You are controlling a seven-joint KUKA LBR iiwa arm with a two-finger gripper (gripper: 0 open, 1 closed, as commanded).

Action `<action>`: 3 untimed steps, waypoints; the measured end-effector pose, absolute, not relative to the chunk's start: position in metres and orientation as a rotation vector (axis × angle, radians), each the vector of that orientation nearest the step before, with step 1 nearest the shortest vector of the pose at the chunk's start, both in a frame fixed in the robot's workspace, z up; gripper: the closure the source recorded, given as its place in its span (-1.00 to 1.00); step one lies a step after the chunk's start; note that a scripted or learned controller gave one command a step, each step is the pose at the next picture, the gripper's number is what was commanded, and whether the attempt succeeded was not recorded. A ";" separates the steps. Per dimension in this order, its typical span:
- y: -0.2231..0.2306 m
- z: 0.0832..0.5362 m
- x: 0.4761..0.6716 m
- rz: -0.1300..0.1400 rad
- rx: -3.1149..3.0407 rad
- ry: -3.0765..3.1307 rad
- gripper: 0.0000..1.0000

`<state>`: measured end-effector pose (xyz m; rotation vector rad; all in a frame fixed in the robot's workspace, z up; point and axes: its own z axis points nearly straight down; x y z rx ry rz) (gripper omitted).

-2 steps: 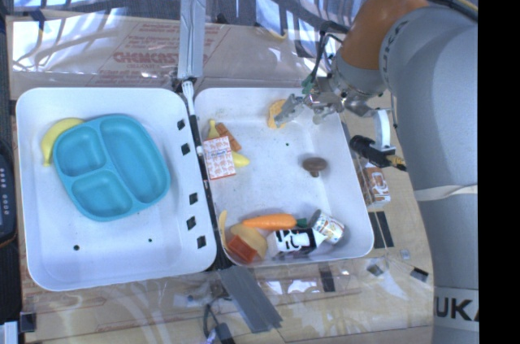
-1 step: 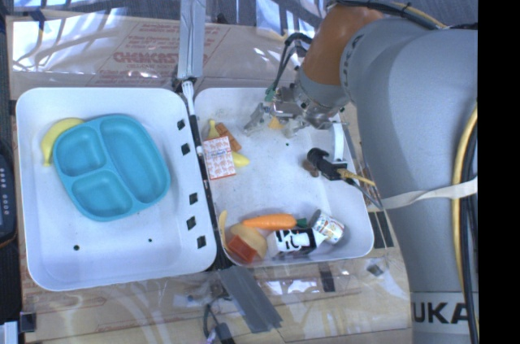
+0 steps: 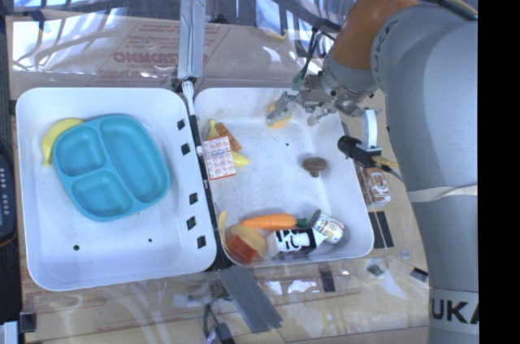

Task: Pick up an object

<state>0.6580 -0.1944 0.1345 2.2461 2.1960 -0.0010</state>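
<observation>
My gripper (image 3: 297, 110) hangs over the back of the right bin (image 3: 341, 204), its two fingers spread apart and open. A small yellow piece (image 3: 279, 121) lies right at the left fingertip (image 3: 279, 104), not between the fingers. A brown round lump (image 3: 314, 165) sits alone in the bin's middle. By the bin's left wall lie a red-and-white carton (image 3: 218, 157) and small yellow and orange pieces (image 3: 216, 129). An orange carrot (image 3: 270, 222), a black-and-white toy (image 3: 294, 241), a small can (image 3: 329, 229) and a red fruit piece (image 3: 244, 245) crowd the front edge.
The left bin (image 3: 41, 253) holds a blue divided plate (image 3: 112, 165) with a yellow banana (image 3: 55, 136) tucked behind it. A divider with black clips (image 3: 192, 172) separates the bins. A small packet (image 3: 377, 186) lies outside the right bin's right rim. The arm (image 3: 422, 90) covers the right side.
</observation>
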 end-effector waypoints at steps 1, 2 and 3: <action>-0.196 0.090 0.658 -0.003 2.301 2.143 -1.00; -0.166 0.088 0.656 -0.008 2.475 1.948 -1.00; -0.191 0.090 0.657 -0.003 2.218 2.227 -1.00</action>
